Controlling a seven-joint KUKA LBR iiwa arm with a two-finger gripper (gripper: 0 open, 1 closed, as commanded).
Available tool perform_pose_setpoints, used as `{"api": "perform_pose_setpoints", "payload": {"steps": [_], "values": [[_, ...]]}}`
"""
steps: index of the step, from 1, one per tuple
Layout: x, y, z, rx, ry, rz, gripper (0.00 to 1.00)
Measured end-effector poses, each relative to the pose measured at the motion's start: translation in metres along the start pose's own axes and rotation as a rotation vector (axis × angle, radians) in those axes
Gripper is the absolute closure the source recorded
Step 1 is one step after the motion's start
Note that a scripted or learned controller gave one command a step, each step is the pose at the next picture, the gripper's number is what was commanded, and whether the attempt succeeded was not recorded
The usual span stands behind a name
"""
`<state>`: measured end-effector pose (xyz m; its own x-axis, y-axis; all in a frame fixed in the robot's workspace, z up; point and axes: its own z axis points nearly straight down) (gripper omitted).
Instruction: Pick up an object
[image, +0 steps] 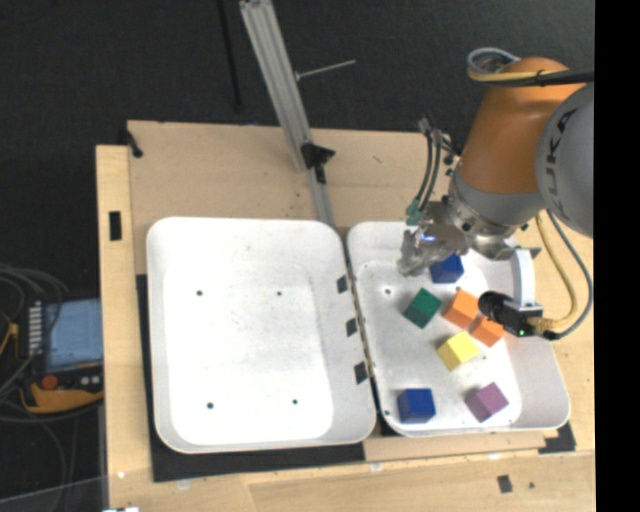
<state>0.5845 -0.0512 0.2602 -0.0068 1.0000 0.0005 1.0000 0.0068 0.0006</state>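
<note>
The only writing I can read is on my own casing: the letters "KU" run down the grey shell of my arm (560, 160) before the frame edge cuts the rest off. My gripper (420, 255) hangs low over the far corner of the right bin (545, 415), and from this slanted view I cannot tell how it is set; the wrist body and a bundle of cables cover most of it. A blue cube (447, 268) sits just beside my gripper, partly tucked under my wrist, so I cannot tell whether I touch it. A green cube (423, 307) lies near, a little toward the camera from the gripper. Just beyond that are two orange cubes (472, 318), pressed together, with a black fitting of mine with a small green light overlapping one of them. Farther toward the near rim lie a yellow cube (461, 351), then a second blue cube (416, 404) and a purple cube (487, 400), well apart from my gripper. None carries a readable label. The left bin (165, 300) lies across from the gripper on the worktop (120, 250), showing a few dark specks too small to make out. A blue-screened handheld box (70, 335) off the worktop edge is too blurred to read.
</note>
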Motion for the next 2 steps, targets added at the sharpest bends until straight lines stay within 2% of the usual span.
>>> {"api": "perform_pose_setpoints", "payload": {"steps": [1,2], "values": [[0.048,-0.008,0.011,0.001,0.0,0.0,1.0],[0.097,-0.032,0.006,0.001,0.002,-0.001,1.0]]}}
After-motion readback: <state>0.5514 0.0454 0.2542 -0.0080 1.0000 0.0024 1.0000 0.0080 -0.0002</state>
